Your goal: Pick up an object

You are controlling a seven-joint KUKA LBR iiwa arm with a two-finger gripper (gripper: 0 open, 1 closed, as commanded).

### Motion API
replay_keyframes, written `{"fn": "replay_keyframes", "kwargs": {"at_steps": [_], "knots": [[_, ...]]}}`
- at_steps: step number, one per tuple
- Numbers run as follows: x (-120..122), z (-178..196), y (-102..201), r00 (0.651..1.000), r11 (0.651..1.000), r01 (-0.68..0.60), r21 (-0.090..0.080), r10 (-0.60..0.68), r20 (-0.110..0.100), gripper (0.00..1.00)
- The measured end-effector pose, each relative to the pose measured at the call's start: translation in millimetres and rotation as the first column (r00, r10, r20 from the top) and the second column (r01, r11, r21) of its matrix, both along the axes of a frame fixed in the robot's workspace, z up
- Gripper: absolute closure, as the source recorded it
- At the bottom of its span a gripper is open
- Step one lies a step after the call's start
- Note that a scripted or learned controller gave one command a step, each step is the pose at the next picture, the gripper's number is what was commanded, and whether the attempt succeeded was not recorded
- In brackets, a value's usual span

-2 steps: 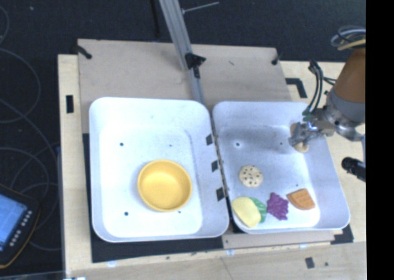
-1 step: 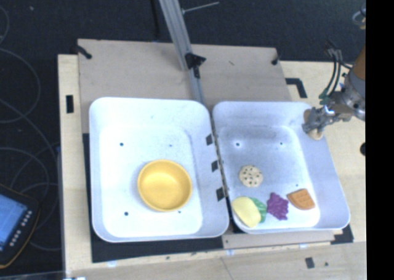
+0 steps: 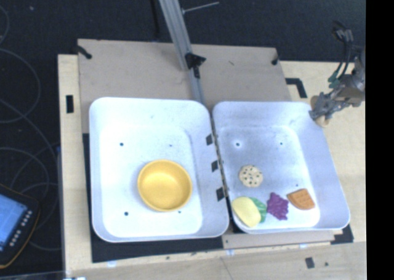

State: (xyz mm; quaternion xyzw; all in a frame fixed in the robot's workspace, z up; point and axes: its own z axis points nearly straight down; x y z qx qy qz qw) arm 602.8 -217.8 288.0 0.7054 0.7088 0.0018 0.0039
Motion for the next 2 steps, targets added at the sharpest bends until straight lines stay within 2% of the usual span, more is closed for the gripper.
{"fn": "replay_keyframes", "kwargs": {"at_steps": [1, 2], "knots": [[2, -15, 55, 1.000, 1.000, -0.002, 0.003, 0.002, -0.006, 1.00], [-6, -13, 107, 1.000, 1.000, -0.002, 0.004, 0.002, -0.007, 1.00]]}}
